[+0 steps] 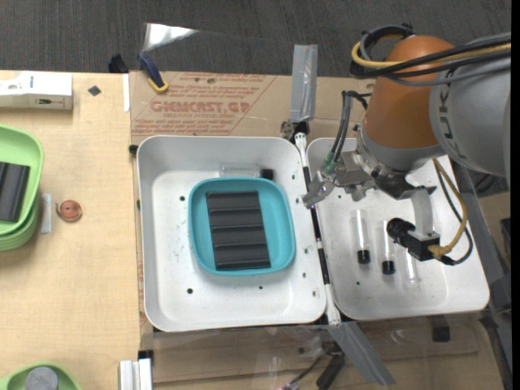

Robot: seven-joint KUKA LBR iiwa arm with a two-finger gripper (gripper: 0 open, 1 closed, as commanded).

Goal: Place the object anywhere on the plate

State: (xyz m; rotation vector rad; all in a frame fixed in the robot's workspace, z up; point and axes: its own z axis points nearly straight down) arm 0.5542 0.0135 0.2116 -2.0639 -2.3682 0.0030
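The gripper (322, 190) hangs below the orange wrist band, over the far left corner of the right bin (455, 299), just beside the divider between the two bins. Whether it is open or closed cannot be told, and nothing can be seen in its hold.

Near of it, on the floor of the right bin, lie three slim clear tubes (360, 236) side by side, roughly parallel and pointing near to far. Two carry a small black cap at the near end; the rightmost is too faint to judge. They lie apart from the gripper.

In the left bin (154, 258) a teal plate (200, 232), squarish with rounded corners, sits about in the middle. A ribbed black panel (238, 230) fills its well.

On the worktop (81, 299) to the left are a green tray (26, 149), a small copper-coloured disc (71, 210) and a white box (32, 93). Printed cardboard (203, 104) lies beyond the left bin.
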